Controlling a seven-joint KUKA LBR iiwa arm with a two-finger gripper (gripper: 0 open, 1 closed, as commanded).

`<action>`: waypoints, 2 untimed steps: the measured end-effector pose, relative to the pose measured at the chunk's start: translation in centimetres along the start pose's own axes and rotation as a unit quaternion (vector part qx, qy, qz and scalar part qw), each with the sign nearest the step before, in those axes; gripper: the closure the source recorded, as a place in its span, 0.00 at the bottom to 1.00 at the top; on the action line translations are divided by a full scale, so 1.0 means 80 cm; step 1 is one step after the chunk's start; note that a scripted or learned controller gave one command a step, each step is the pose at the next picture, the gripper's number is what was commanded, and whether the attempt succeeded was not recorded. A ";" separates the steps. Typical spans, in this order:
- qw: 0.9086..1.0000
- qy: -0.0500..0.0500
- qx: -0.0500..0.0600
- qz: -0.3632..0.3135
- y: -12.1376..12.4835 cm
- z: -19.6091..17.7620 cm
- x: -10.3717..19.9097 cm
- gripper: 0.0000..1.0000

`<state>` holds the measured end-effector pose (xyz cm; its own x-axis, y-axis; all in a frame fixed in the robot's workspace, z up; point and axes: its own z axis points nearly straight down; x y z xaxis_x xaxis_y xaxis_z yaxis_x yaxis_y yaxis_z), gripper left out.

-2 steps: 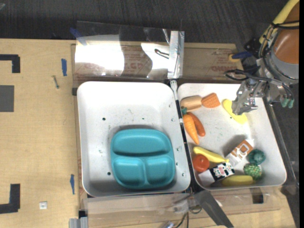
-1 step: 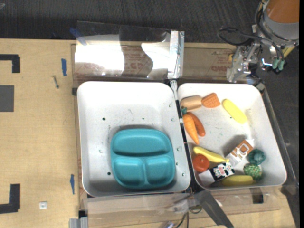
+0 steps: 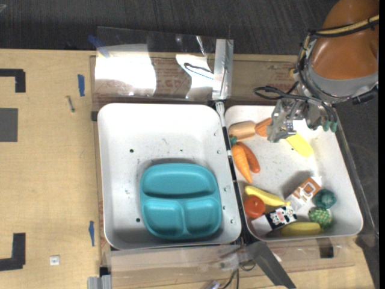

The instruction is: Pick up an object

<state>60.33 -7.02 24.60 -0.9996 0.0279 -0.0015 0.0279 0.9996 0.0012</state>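
My gripper hangs over the far part of the right bin, below the orange and grey wrist. Just left of it lie a tan bread roll and an orange piece that touches or nearly touches the gripper. A yellow wedge lies just right of and below the gripper. Two orange carrots rest against the bin's left wall. I see nothing clearly held.
The near end of the right bin holds a banana, a red tomato, a black and white box, an orange and white carton, a teal ball and a green piece. A teal divided plate lies in the left bin.
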 end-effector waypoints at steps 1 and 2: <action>1.000 -0.004 0.000 -0.030 0.048 -0.043 -0.075 1.00; 0.997 -0.004 0.001 -0.077 0.046 -0.094 0.053 1.00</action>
<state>56.21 -3.26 32.12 -0.9920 -0.1261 -0.0101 -0.1261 0.9920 -0.0011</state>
